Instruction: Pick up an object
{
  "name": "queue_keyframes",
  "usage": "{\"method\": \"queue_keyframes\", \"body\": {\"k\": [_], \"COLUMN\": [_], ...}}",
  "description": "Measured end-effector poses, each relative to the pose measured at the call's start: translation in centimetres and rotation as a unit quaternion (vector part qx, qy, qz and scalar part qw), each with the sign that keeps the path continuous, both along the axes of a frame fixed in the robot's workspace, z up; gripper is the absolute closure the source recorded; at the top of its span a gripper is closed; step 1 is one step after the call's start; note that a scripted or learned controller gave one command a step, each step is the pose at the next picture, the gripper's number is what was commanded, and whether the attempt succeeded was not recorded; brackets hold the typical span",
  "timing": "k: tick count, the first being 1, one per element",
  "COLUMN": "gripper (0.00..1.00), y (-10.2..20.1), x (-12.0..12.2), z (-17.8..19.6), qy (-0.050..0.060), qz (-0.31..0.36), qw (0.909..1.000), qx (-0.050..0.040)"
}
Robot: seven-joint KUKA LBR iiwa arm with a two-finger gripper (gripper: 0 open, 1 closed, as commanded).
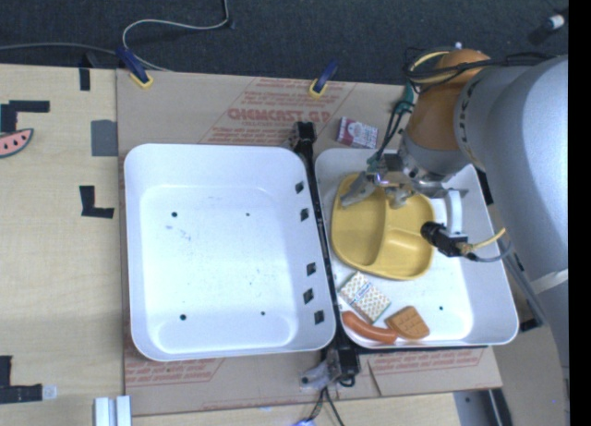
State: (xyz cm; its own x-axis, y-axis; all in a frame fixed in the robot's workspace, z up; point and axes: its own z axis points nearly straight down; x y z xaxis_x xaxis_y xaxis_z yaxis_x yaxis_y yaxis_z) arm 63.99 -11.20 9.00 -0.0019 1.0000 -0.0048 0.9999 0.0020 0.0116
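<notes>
The right bin (pixel 480 309) holds a yellow dish (pixel 383 239) in its middle. Near its front edge lie a white checkered packet (pixel 365 297), a red sausage (pixel 367 330) and an orange biscuit-like piece (pixel 409 322). My gripper (pixel 379 191) hangs over the far rim of the yellow dish, open, one finger (pixel 355 193) to the left and the other to the right. Nothing sits between the fingers. The grey arm with its orange band (pixel 443 101) comes in from the right and hides the bin's far right corner.
The left bin (pixel 138 230) lies beside the right one, with black clips (pixel 309 216) along the shared wall. A small red and white packet (pixel 355 132) lies on the cardboard behind the right bin. A cable (pixel 462 244) runs off the wrist.
</notes>
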Motion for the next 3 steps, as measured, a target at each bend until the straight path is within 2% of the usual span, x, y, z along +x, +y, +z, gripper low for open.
{"method": "queue_keyframes", "body": {"k": [1,2,3], "gripper": [0.00,1.00,0.00], "y": [-0.4,-0.5,-0.4], "x": [2.7,3.0,2.9], "z": [-0.3,1.0,0.8], "qy": [0.012,0.004,0.005], "qz": [0.000,0.000,0.000], "qw": [0.9999,1.0000,1.0000], "qx": [0.0007,-0.0021,-0.0022]}}
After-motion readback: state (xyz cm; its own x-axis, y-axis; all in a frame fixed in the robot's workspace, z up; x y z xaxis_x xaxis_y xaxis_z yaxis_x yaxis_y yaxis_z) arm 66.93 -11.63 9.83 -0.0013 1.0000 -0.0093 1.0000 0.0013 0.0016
